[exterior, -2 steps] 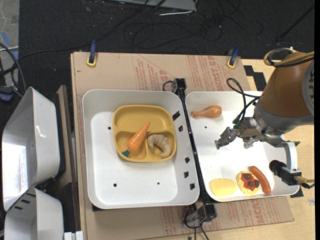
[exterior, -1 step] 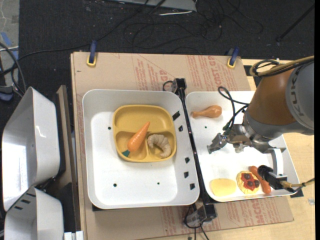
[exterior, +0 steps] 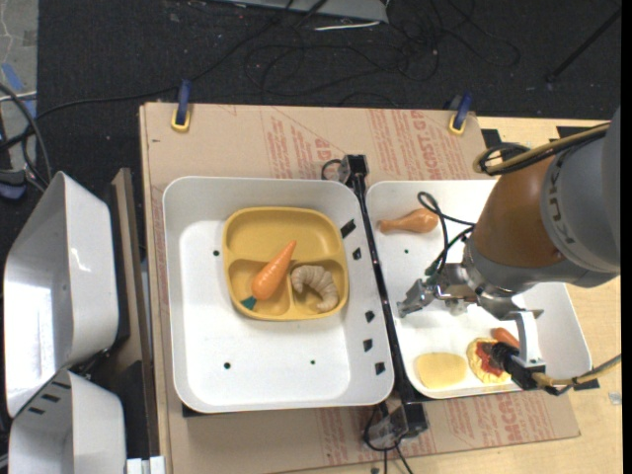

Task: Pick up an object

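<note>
Closest to you, the arm's gripper (exterior: 410, 304) hangs low in the right bin (exterior: 568, 309), fingers look spread with nothing between them. Nearest grab: the pale yellow disc (exterior: 440, 368) just beside; centre over it before closing.

Looks like a robotics lab: cardboard sheet (exterior: 296, 136) clamped over the desk, loose cables (exterior: 296, 28) on dark floor, plastic toy food (exterior: 274, 271) in white bins (exterior: 188, 294).
</note>
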Controlling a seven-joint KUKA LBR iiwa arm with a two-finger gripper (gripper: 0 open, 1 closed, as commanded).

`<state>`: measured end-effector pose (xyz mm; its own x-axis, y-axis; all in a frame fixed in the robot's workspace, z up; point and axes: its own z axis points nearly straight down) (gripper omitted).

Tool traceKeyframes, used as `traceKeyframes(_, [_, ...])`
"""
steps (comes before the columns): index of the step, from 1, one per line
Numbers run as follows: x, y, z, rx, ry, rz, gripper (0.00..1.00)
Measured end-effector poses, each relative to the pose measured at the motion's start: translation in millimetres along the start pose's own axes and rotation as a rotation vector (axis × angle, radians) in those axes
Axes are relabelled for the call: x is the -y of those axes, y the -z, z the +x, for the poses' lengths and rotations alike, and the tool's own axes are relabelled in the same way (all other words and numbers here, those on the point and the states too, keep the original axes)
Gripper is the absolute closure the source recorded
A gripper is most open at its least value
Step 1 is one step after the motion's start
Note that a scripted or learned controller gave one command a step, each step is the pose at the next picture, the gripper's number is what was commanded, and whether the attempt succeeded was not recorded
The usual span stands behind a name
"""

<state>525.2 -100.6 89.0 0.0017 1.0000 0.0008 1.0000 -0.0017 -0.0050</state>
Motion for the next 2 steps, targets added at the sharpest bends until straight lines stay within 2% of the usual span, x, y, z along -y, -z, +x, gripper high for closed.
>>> traceKeyframes(1, [-1.1,12.8,0.0,0.000,-0.002,-0.004,1.00])
traceKeyframes(2, [-2.4,54.9,0.1,0.002,0.004,-0.008,1.00])
